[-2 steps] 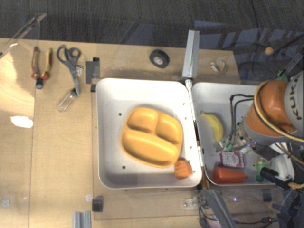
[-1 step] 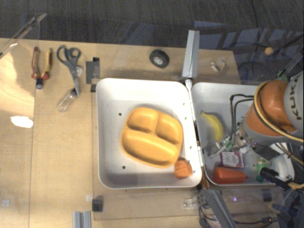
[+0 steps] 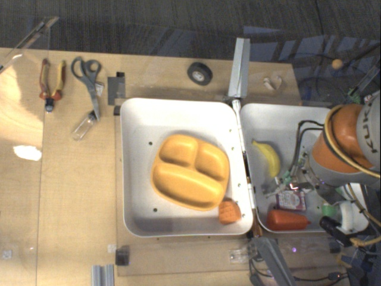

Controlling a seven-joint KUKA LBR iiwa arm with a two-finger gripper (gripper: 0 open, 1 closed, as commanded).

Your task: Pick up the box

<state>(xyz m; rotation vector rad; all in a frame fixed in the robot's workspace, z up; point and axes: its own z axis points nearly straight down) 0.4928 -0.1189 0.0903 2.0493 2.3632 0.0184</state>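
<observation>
A small purple and white box [image 3: 290,200] lies near the front of the right bin [image 3: 265,117]. My gripper [image 3: 290,185] hangs low just behind the box, right over its far edge. Whether it touches the box is hidden by the wrist parts and cables. The grey arm with its orange band [image 3: 342,143] reaches in from the right, above the bin.
In the right bin a yellow banana [image 3: 269,157] lies behind the box and a red oblong item [image 3: 287,220] in front of it. The left bin [image 3: 137,159] holds a yellow divided tray [image 3: 190,171] and a small orange piece [image 3: 229,212]. Scissors [image 3: 89,82] and pliers [image 3: 51,82] lie at back left.
</observation>
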